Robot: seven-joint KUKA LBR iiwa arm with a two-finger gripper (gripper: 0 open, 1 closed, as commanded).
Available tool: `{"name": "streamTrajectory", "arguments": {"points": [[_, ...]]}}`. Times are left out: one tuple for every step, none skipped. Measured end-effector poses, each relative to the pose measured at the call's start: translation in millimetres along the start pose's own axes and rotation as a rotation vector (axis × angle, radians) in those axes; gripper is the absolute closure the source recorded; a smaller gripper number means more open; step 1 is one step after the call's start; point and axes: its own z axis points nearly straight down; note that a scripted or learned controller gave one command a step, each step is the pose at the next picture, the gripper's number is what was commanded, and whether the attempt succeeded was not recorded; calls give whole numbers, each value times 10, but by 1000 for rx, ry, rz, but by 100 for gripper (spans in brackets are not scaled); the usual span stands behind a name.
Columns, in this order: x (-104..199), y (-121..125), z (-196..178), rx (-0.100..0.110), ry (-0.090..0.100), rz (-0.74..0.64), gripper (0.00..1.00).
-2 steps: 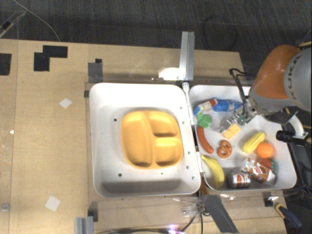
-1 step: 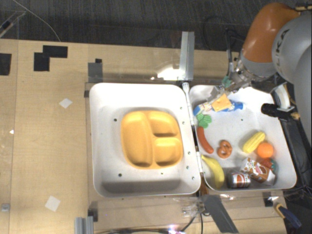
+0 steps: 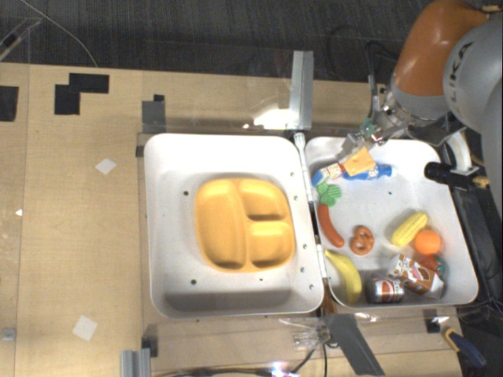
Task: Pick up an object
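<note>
My gripper (image 3: 363,138) hangs over the back left corner of the right bin (image 3: 464,277), on the grey arm with the orange band. Right below its tip lies an orange wedge (image 3: 359,162), resting on a blue object (image 3: 376,172) with a small white piece (image 3: 330,170) beside it. The tip looks very close to the wedge, but contact is unclear. A green toy (image 3: 329,195) lies just in front of these.
The right bin also holds a red sausage (image 3: 330,225), a pretzel (image 3: 361,239), a corn cob (image 3: 409,228), an orange (image 3: 427,243), a banana (image 3: 346,274), a can (image 3: 384,290) and a snack packet (image 3: 420,273). The left bin (image 3: 165,210) holds a yellow divided plate (image 3: 242,222).
</note>
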Motion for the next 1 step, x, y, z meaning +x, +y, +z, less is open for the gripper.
{"name": "streamTrajectory", "arguments": {"points": [[4,27,-127,-6,-5,-10,100]]}}
